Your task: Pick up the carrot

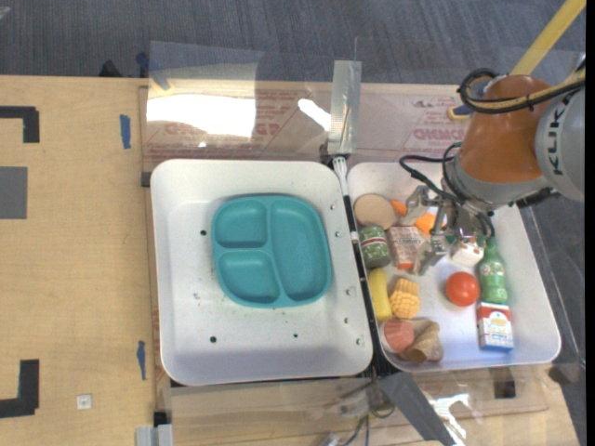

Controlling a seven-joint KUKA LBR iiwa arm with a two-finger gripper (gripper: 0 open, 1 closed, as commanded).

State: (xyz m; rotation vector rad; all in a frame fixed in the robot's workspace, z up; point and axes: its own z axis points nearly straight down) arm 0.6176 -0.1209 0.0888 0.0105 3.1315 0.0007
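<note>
The arm (507, 137) is over the right bin (539, 277), orange band above, and the claw (444, 229) hangs low among the play food at the bin's upper middle. The carrot (425, 221), a small orange piece, sits just left of the claw's tip, with another scrap of orange (400, 207) a little further left beside the tan egg-like piece (374, 209). From this slant it is not possible to tell whether the claw is wide or narrow, or whether the carrot is between anything; cables and metal parts clutter that spot.

It's a crowded neighbourhood. A clear packet (406, 242) lies right below the carrot, a green can (374, 247) to the left, a tomato (462, 288) and green bottle (493, 277) to the lower right, corn (404, 297) further down. The left bin (177, 249) holds the teal divided plate (272, 249), well apart from the action.

To do this step well, I'd judge the claw needs to centre over the carrot itself, straddle its short width, and descend straight so it doesn't shove the packet or catch the bottle's cap. Closing should wait until the tips are down at the bin floor, then lift vertically to keep neighbours from dragging along.
</note>
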